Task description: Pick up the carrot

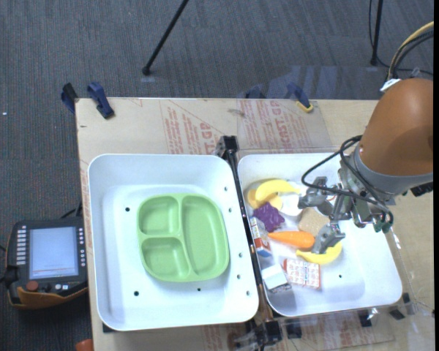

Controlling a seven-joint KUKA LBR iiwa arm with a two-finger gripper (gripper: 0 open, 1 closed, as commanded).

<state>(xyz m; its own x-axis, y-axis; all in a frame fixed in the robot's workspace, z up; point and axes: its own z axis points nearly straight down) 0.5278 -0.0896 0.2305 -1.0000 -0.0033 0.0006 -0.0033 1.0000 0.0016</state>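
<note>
The gripper (329,236), whose state I cannot tell, hangs just at three o'clock of the small orange plastic carrot (291,238).

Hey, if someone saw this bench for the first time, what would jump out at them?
Probably the green divided plate lying alone in the left bin. Next, the arm's orange band at the right, with the gripper low over the cluttered right bin. There the carrot lies between a purple item and a yellow banana.
</note>
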